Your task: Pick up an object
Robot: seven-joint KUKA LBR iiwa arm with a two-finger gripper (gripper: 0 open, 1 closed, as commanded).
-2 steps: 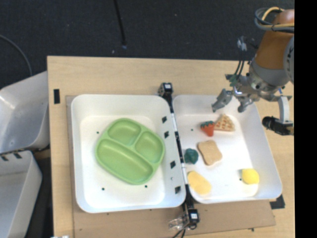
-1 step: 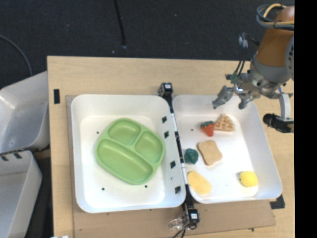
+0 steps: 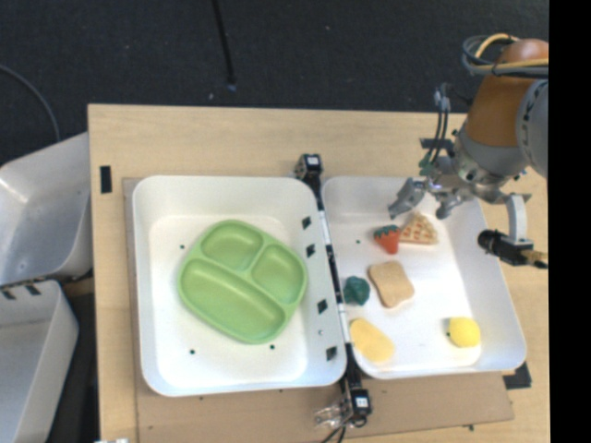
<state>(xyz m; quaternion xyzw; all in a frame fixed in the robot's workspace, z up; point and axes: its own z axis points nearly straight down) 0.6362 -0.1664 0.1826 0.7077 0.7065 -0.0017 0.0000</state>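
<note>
Tool [image 3: 427,201]: my fingers spread open, holding nothing, above the triangular pizza-slice toy [image 3: 418,231].
Risk: fingers may straddle it, nudging the red toy [image 3: 389,239].

I work in a robotics lab: my grey, orange-banded arm [image 3: 494,118] reaches over a pale wooden bench [image 3: 203,141] bearing two shallow white plastic bins [image 3: 148,247], toy foods inside, cables trailing across dark carpet [image 3: 222,35]

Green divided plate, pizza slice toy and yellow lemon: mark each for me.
Green divided plate [image 3: 242,281]: camera view, on the ridge between its compartments.
Pizza slice toy [image 3: 418,231]: camera view, middle of the wedge.
Yellow lemon [image 3: 464,332]: camera view, centre of the fruit.
</note>
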